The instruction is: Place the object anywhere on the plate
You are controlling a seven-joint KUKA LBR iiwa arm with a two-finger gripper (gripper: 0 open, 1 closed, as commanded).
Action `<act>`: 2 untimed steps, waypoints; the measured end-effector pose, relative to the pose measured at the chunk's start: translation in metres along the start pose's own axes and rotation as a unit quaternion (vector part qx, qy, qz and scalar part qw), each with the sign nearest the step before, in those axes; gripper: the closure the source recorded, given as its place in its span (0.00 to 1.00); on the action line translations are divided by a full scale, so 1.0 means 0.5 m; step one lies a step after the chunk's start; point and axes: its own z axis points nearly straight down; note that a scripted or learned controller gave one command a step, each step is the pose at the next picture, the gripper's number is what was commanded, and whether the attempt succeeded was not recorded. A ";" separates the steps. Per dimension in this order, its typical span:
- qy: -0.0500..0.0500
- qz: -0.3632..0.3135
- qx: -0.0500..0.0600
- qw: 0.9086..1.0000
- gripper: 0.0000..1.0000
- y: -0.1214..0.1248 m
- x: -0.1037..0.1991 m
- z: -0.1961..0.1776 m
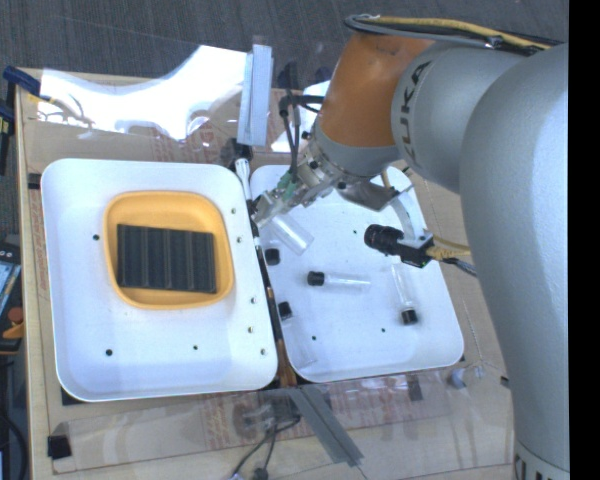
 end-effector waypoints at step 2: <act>-0.001 -0.123 0.000 0.992 0.00 0.028 -0.060 0.038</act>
